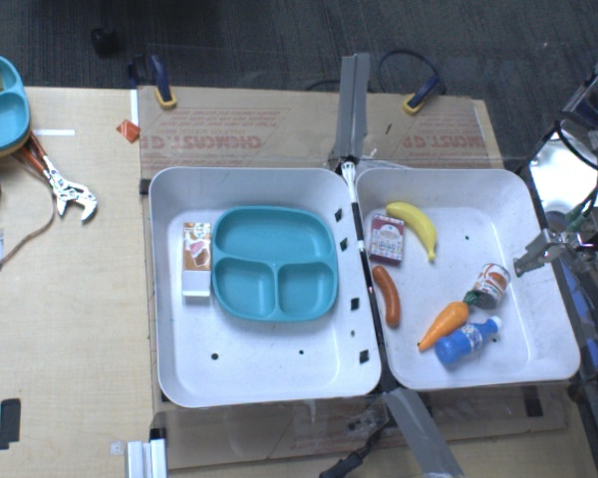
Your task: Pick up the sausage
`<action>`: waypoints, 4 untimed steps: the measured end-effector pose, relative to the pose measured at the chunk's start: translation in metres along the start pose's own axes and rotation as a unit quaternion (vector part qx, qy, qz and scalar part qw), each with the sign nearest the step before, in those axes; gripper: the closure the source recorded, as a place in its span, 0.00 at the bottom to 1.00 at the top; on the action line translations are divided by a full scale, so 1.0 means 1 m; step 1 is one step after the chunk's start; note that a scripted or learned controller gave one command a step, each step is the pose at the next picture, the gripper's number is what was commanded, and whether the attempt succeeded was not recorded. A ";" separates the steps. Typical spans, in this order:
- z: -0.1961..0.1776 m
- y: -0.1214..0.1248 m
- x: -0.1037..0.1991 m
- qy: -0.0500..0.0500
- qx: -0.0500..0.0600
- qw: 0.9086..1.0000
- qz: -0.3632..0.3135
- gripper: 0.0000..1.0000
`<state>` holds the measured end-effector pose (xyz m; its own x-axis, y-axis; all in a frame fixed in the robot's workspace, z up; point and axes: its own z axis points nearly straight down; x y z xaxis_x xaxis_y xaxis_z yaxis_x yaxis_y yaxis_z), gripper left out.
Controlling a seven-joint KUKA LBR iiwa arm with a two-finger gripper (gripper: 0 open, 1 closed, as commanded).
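Because the bins lie side by side with a shared inner wall, everything the task concerns sits on one side of that divide. Nearest the camera in the right bin (498, 212), the blue bottle (468, 339) and the carrot (444, 325) lie touching, both slanting up toward the can (490, 285), which rests on its side just beyond them. The sausage (386, 296) lies apart from that cluster, close along the bin's left wall, running roughly parallel to it. That placement probably matters. The wall crowds one flank, so a grasp would likely need to close along the wall's direction, not across it.

Just beyond the sausage's far end sits a small red box (386, 239), near but seemingly not touching, and the banana (416, 225) curves beside the box. The gripper (531, 259) hangs over the right bin's right rim, well apart from the sausage and holding nothing visible. Whether it is spread or pressed together cannot be told at this size.

In the left bin (157, 267), a teal divided plate (275, 264) takes the middle, its compartments bare, with a small carton (196, 259) just beside its left edge. Farther back, cardboard (279, 127) underlies both bins, presumably as padding, held by two clamps at the bench's far edge.
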<state>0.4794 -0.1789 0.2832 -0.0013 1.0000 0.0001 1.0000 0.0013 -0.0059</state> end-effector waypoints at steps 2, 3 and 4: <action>-0.143 0.002 -0.044 -0.003 0.002 0.986 0.167 1.00; -0.150 0.005 -0.044 -0.004 0.005 0.986 0.165 1.00; -0.156 0.007 -0.045 -0.005 0.008 0.987 0.163 1.00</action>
<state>0.4874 -0.2237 0.4396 0.3200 0.9473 -0.0151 0.9471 -0.3202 -0.0203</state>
